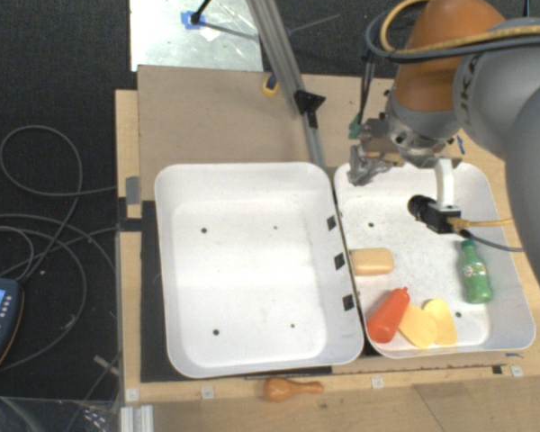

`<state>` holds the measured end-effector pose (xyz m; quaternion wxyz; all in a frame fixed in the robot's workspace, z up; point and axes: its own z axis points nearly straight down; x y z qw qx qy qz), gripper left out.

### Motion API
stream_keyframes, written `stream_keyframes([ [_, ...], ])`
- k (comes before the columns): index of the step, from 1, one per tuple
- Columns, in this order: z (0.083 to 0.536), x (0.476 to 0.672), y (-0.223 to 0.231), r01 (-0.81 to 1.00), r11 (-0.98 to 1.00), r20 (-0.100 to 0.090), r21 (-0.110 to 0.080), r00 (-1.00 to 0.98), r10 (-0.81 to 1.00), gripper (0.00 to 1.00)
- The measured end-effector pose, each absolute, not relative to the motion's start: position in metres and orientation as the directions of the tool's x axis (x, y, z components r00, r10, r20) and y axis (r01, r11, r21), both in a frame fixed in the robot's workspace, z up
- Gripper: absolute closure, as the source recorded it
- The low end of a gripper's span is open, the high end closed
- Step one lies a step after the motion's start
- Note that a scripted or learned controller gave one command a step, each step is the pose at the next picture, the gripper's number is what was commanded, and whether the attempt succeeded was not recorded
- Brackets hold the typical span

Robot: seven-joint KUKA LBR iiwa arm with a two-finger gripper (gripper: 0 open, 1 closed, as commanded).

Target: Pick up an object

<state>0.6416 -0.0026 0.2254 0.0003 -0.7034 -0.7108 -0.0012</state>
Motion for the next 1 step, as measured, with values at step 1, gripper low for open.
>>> stream_keyframes([
  [1,0.2180,0.6526,0.0492,1.000,0.010,0.002,0.003,-0.010,1.000,1.00],
])
